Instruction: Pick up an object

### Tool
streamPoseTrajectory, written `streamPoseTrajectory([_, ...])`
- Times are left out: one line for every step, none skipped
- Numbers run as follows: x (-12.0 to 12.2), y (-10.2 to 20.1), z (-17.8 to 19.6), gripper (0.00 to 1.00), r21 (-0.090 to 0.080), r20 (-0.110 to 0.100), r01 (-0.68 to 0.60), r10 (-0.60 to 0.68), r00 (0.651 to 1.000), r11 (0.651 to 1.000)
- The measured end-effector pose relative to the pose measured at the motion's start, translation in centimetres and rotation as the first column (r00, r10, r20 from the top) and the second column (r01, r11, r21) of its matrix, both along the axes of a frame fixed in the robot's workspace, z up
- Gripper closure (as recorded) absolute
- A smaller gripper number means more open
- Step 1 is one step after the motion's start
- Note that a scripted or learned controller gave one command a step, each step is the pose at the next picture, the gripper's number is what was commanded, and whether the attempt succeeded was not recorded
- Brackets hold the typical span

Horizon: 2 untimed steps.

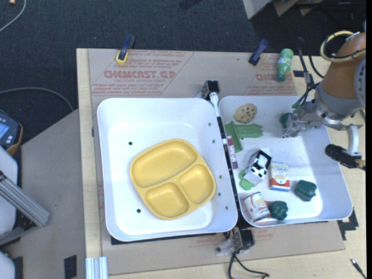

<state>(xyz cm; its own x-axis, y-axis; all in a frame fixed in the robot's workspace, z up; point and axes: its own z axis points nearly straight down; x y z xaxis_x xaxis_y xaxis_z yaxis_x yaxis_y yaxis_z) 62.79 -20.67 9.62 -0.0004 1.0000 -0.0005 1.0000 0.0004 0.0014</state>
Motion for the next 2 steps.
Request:
streamPoseTrajectory([0.4,-0.4,6.5,1.0,-0.003,0.008,0.0,0.0,1.0,1.0])
streamPoseTrajectory([0.6,-1.0,11.1,1.0,-0.003,0.006,0.0,0.0,1.0,1.0])
